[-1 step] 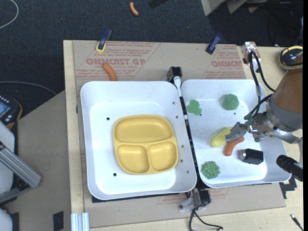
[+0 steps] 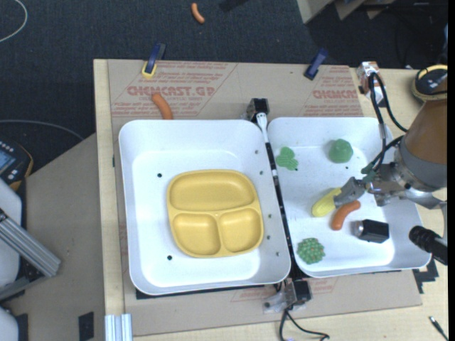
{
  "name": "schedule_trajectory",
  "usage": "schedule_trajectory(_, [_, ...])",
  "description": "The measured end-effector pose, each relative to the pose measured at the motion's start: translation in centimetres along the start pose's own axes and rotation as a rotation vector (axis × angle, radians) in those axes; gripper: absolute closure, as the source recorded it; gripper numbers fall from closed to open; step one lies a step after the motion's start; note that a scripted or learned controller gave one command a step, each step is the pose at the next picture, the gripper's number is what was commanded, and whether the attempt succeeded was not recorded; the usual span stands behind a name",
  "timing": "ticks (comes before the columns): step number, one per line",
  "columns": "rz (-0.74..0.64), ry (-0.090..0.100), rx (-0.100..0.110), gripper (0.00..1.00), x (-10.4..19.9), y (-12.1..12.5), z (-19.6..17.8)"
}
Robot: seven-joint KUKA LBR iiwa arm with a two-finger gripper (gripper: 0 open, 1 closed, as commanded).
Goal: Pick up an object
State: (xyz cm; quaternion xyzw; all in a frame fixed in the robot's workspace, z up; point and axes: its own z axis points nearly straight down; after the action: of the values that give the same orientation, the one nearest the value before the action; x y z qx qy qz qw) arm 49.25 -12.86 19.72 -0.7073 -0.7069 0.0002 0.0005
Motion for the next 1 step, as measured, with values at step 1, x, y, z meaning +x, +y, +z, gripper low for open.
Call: schedule_trajectory(1, [0.001, 0.002, 0.006, 0.0, -0.87, -0.03, 4.82])
